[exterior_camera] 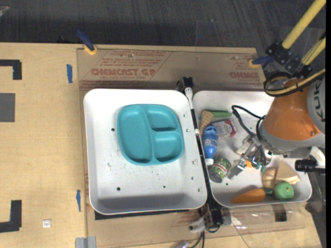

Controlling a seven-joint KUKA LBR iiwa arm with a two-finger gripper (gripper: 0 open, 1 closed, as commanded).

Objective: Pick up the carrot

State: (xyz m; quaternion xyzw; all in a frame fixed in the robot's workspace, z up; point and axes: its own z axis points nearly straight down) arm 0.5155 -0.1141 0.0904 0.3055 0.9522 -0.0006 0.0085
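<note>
Gripper (247,161): hangs low inside the right bin (305,198); whether its jaws stand wide or narrow cannot be told, and nothing is seen held. Carrot (249,195): orange, tapered, lying flat along the bin's near wall at about 6 o'clock from the gripper, near but apart. Likely light, stiff and smooth, apt to roll; best taken across its thicker middle. Neighbours: green ball (284,191) at the carrot's 3 o'clock, blue bottle (209,142) at 10 o'clock of the gripper. Left bin (101,190): teal divided tray (150,133).
</note>
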